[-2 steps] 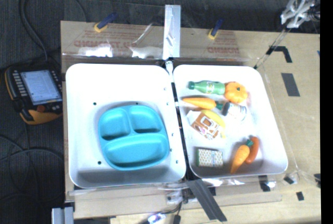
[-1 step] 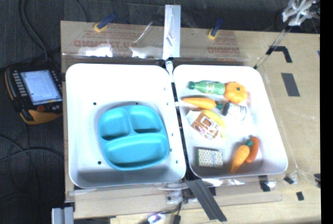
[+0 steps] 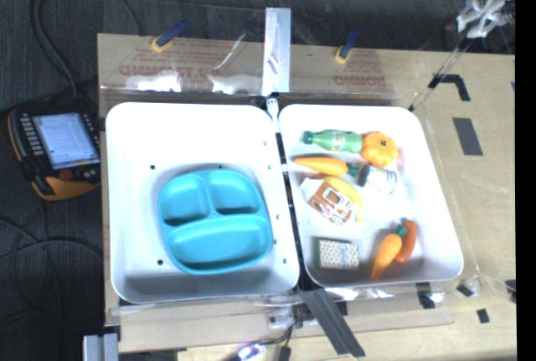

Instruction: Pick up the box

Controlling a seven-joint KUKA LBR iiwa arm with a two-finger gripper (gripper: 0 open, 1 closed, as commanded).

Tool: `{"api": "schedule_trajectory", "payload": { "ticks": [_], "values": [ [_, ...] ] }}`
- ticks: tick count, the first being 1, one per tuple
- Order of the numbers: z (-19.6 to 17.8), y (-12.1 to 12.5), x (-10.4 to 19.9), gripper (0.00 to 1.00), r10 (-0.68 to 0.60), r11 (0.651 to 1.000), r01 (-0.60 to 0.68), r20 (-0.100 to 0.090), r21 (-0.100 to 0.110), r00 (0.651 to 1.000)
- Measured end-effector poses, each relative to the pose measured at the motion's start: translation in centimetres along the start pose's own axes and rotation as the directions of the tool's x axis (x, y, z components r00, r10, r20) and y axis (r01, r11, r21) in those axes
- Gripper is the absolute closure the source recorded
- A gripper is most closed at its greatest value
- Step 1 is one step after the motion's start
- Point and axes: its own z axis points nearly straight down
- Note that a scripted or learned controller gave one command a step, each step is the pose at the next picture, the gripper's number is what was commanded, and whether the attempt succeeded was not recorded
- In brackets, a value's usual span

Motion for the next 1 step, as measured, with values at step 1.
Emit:
{"api": "schedule_trajectory", "payload": {
  "ticks": [1],
  "values": [
    [-0.87,-0.02,0.14,1.00,-0.002,1.000,0.002,0.005,0.000,1.000]
  ]
}}
